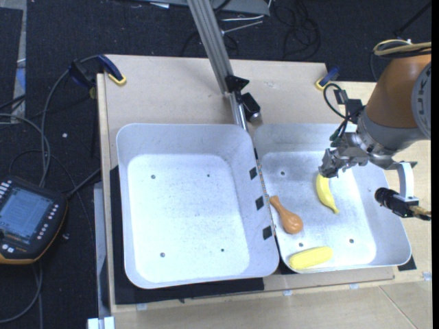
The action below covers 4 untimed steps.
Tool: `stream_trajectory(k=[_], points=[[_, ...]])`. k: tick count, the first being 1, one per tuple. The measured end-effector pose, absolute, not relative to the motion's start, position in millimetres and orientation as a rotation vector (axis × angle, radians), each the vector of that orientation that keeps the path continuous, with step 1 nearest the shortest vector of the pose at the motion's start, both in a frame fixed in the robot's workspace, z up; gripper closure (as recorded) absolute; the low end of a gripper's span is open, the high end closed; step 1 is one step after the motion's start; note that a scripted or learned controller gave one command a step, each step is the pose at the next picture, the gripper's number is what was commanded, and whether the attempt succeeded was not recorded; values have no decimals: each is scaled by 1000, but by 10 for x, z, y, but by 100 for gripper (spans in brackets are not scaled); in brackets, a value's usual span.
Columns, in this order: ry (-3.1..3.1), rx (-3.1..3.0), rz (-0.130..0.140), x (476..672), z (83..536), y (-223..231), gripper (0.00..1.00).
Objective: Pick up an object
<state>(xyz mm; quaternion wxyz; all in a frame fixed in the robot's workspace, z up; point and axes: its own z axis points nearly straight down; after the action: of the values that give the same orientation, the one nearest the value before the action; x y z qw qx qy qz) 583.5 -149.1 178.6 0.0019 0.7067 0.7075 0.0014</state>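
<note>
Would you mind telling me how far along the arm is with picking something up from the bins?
Done so far: the gripper has reached into the right bin, just above the top end of the banana. In hand: nothing is visibly lifted; the banana, the orange pear-shaped toy and the yellow lemon-like piece all lie on the bin floor. Left: getting a grip on one object and raising it.

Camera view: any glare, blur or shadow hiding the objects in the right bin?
Camera view: light is even, no strong glare on the right bin; banana, orange gourd-shaped toy and yellow oblong piece look sharp, with faint shadows; the gripper looks slightly soft.
</note>
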Motion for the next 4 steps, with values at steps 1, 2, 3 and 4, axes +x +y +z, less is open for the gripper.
stream_trajectory(k=[1, 2, 3, 4], points=[[2220, 2219, 4, 5844, 2244, -1492, 100], [2228, 2216, 2, 5885, 2224, -872, 100], [2226, 2218, 1, 5997, 2192, -423, 100], [2227, 2216, 2, 6109, 2308, 108, 100]])
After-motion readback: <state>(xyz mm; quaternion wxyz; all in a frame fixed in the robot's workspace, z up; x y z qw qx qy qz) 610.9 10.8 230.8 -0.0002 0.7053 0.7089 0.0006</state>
